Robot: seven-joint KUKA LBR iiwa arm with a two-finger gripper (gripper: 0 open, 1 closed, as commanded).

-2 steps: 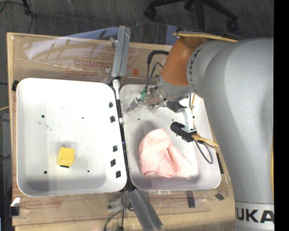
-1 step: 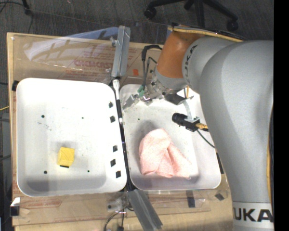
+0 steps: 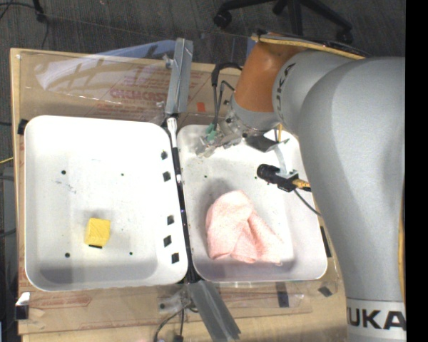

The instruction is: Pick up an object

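Note:
A crumpled pink cloth [image 3: 240, 228] lies in the lower middle of the right bin [image 3: 308, 262]. A small yellow block [image 3: 98, 231] rests in the lower part of the left bin [image 3: 43, 148]. My gripper [image 3: 212, 140] hangs low over the far left corner of the right bin, close to the bin's wall and well above the cloth in the picture. Nothing shows in its grasp. The grey arm with its orange band [image 3: 260, 84] comes in from the right and covers the right bin's right side.
A metal divider [image 3: 178, 191] with clips runs between the two bins. A black cable connector [image 3: 274, 175] hangs from the wrist over the right bin. A clear plastic sheet [image 3: 100, 84] lies on the bench behind the bins.

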